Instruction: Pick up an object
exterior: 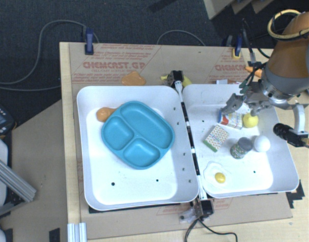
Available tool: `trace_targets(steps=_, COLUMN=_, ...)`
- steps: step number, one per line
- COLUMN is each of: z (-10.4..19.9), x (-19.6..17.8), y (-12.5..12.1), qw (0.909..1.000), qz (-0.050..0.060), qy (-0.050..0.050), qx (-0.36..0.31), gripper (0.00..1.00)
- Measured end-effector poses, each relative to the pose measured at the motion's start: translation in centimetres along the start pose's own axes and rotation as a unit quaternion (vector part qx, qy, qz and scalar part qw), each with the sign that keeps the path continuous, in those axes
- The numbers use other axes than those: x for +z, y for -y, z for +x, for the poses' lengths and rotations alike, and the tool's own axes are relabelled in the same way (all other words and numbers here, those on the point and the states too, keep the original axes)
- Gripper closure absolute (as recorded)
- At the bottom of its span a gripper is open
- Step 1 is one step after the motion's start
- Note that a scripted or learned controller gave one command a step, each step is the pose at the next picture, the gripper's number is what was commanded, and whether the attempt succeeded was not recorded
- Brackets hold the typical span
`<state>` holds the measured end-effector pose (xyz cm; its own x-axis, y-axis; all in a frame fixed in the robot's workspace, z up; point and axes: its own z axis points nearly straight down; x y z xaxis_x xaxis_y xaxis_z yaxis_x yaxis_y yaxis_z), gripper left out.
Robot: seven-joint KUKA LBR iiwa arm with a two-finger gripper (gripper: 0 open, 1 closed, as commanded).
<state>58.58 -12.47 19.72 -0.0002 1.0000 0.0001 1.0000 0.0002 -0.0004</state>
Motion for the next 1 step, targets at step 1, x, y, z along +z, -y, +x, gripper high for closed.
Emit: trace_targets(steps=1, z=-1.25, x=11.46, y=1.06, qw=1.0000, qz=-0.001, qy=-0.001, qx=0.002, gripper=0.00)
